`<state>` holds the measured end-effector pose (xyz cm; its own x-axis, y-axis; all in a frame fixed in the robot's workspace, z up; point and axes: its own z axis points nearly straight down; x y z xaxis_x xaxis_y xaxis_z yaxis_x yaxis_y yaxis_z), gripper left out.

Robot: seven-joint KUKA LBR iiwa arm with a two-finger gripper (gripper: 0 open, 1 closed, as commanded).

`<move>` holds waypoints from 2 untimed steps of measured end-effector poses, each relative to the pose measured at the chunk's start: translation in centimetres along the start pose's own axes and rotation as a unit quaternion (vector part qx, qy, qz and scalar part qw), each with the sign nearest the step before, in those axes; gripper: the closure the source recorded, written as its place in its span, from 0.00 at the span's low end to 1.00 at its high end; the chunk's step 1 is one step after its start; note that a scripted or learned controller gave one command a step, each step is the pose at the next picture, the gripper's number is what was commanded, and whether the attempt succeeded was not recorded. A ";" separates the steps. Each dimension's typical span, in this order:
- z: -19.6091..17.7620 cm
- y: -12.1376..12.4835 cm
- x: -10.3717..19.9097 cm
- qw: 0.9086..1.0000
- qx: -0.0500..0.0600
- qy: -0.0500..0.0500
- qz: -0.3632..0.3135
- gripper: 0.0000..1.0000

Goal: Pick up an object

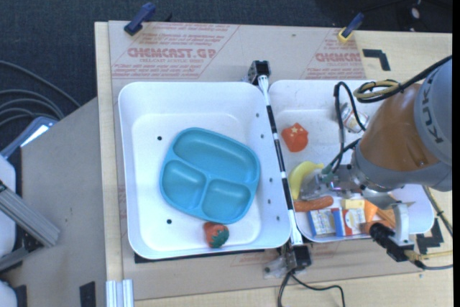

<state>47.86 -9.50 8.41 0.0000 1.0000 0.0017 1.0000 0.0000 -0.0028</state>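
My gripper (pixel 313 188) is low in the right bin (pixel 316 93), near its left wall. It sits right over a yellow banana-shaped toy (pixel 302 172) and just above an orange sausage-like piece (pixel 313 204). A red tomato-like toy (pixel 295 137) lies apart, further back in the same bin. The arm's grey and orange body (pixel 392 144) hides much of the bin's right side. I cannot see anything lifted off the bin floor.
A small printed box (pixel 325 222) and orange and yellow pieces (pixel 359 211) lie at the right bin's front. The left bin (pixel 136 154) holds a blue divided plate (pixel 209 174) and a red-and-green strawberry toy (pixel 215 233) at its front edge. Black cables (pixel 359 91) loop behind the arm.
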 end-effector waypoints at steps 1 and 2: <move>-1.0 0.1 0.0 1.000 -0.002 0.000 0.000 1.00; -6.0 4.8 -5.8 1.000 -0.002 -0.001 0.000 1.00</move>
<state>52.69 -15.26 14.34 0.0003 1.0000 -0.0005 1.0000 -0.0003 0.0002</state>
